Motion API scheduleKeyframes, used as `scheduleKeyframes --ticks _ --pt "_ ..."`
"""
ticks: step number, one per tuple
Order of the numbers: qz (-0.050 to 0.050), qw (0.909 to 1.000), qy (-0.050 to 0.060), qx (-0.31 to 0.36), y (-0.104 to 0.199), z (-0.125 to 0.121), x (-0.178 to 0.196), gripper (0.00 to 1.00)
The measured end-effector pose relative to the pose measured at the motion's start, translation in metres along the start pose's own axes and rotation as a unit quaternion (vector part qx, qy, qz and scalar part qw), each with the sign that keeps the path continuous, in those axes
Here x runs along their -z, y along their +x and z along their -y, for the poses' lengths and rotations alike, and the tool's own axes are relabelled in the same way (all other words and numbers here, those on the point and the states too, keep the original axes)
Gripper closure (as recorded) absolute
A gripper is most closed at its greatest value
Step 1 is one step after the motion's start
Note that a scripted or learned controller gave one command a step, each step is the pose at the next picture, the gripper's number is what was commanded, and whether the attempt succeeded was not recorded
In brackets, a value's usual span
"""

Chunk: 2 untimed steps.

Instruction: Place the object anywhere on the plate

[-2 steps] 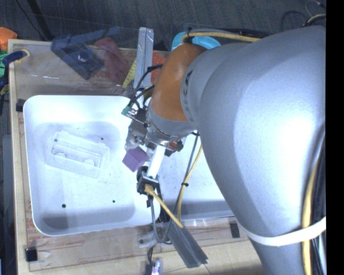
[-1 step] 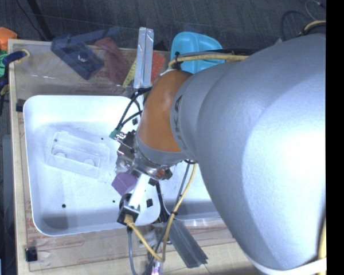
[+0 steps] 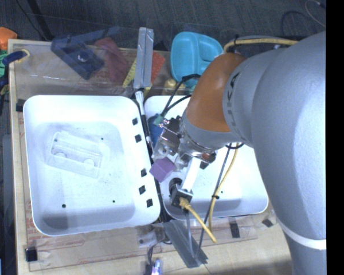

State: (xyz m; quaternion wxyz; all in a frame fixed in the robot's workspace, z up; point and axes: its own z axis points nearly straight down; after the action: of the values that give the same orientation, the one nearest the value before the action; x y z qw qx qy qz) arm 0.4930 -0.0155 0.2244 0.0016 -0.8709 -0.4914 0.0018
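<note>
The arm (image 3: pixel 258 96) comes in from the right and covers most of the right bin (image 3: pixel 249 202), its orange band (image 3: pixel 212 93) sitting just above the wrist. The gripper (image 3: pixel 171 153) hangs low over that bin's left side, close against the divider between the two bins. Right at the gripper, on its lower left, sits a small purple block (image 3: pixel 161 169); it looks pressed against the fingers, but the wrist body hides them, so I cannot tell whether they are spread, closed, or clamped on the block. Just up and left of the gripper a blue object (image 3: pixel 155 132) shows beside the bin wall. Below the gripper a yellow cable (image 3: pixel 198 219) runs down toward the bench edge, past a dark round fitting (image 3: pixel 178 195). Well to the gripper's left lies the left bin (image 3: pixel 40 171), and in its upper part rests a clear plastic tray (image 3: pixel 75 152), hard to make out against the white floor. Black clips (image 3: pixel 142 173) line the left bin's right wall, between that bin and the gripper. Beyond the gripper, past the bins' far edge, stands a turquoise seat-shaped thing (image 3: pixel 192 53); farther left of it on the bench lie a dark blue piece (image 3: pixel 77 53) and a reddish one (image 3: pixel 112 53) under clear sheet. No plate can be told apart for sure among these.
</note>
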Motion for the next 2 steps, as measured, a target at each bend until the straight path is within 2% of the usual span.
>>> scheduleKeyframes --ticks 1,2 --pt "0.001 0.9965 0.002 0.084 0.055 0.035 -0.006 1.0" --pt "0.001 0.9662 0.001 0.258 0.105 0.084 -0.047 1.0"
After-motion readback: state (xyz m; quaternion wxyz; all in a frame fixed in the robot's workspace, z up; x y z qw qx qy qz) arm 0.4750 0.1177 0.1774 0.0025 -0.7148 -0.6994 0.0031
